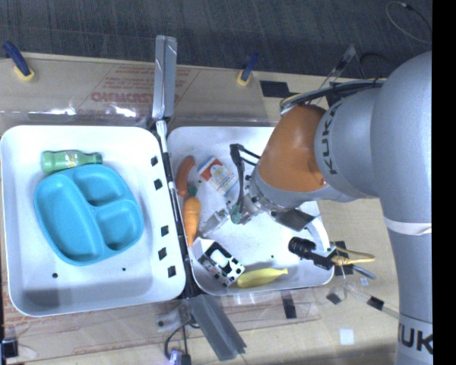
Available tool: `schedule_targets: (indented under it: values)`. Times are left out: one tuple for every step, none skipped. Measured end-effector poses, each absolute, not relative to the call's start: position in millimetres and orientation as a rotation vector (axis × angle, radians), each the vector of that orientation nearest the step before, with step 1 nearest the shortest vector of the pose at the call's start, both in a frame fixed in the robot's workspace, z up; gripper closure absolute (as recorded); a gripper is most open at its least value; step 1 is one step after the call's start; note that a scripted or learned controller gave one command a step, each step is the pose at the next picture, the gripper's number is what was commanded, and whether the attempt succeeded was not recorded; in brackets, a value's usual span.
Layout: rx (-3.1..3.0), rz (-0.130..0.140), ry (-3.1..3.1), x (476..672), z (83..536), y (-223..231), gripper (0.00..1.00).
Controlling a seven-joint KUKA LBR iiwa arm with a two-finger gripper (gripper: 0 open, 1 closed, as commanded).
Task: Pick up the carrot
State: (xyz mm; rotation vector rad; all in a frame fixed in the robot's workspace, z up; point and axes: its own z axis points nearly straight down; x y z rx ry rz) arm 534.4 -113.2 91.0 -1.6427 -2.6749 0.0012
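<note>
Currently | step: approach | carrot (191,219) lies along the divider-side wall of the bin (262,245) under the arm (410,166) | gripper (229,215) just beside it, open or closed: cannot tell | next: centre over carrot, descend

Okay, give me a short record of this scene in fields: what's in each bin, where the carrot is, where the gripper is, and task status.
left bin: blue divided plate; green bottle at its far edge
right bin: carrot, banana, printed packet
carrot position: lying along the right bin's left wall
gripper: low over the right bin, just right of the carrot
task status: carrot not yet lifted
</note>
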Motion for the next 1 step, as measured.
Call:
schedule_targets:
  values:
    - [-1.907, 0.000, -2.497, 530.4, 120.7, -137.2, 0.00]
